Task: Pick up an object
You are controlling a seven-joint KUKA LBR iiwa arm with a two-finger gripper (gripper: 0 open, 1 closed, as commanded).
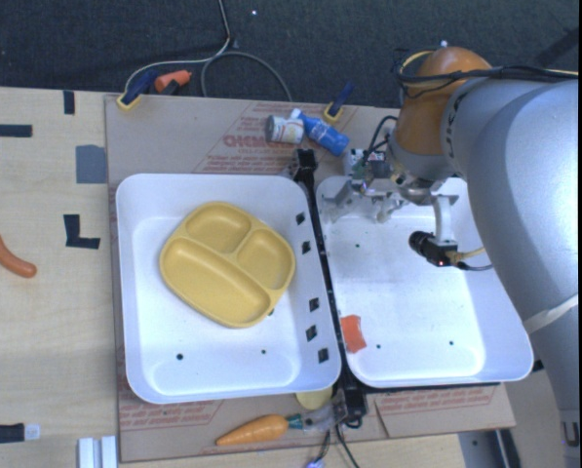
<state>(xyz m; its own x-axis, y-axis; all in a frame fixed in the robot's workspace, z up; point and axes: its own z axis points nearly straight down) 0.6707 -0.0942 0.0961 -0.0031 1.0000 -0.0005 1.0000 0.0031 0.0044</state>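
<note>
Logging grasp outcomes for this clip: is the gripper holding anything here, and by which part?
Cannot be told: the gripper sits over the right bin's far left corner, nothing visible in it.

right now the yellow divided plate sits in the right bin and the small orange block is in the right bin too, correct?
Not quite. The camera view shows the yellow divided plate in the left bin, not the right. The small orange block does lie in the right bin.

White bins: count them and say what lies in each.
2. The left bin holds a yellow divided plate; the right bin holds a small orange block near its left wall, with the gripper at its far end.
</note>
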